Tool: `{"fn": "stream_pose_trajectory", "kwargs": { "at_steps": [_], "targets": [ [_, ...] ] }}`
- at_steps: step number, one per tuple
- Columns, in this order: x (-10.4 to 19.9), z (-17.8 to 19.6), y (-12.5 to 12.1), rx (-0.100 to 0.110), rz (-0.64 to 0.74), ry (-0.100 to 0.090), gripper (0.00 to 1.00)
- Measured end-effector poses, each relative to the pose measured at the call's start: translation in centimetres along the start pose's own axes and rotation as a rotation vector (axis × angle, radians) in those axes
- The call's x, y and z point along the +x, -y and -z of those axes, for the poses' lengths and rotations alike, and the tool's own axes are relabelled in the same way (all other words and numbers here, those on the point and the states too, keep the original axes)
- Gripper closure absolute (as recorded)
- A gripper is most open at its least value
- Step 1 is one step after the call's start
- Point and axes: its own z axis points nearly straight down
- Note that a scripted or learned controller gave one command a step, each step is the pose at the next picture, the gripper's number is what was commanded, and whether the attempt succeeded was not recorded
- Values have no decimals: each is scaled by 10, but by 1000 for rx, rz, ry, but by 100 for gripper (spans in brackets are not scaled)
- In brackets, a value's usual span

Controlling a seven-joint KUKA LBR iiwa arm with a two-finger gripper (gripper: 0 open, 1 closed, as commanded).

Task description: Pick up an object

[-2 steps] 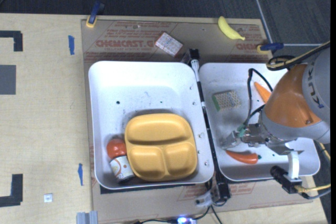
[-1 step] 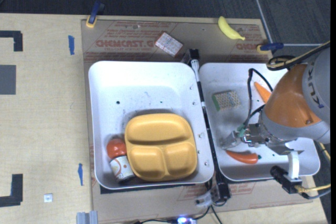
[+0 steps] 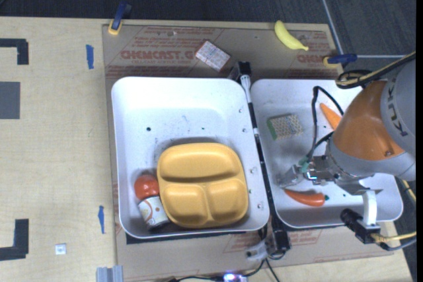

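Arm [image 3: 370, 135] hiding tool, right bin [image 3: 291, 214]

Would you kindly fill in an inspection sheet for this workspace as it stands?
Surface: board on a bench, bearing left bin and right bin.
Job's things: yellow tray, red ball and can in left bin; chili, sponge and carrot in right bin.
Clutter: banana and patterned block on board.
Gripper: gripper low over right bin, just above chili.
Cables: black cable along arm.
Surroundings: blue clamps, dark floor.
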Motion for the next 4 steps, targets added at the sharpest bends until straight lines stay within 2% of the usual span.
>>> {"fn": "stream_pose_trajectory", "kwargs": {
  "at_steps": [4],
  "targets": [
    [0, 0, 0, 0, 0, 0, 0]
  ]
}}
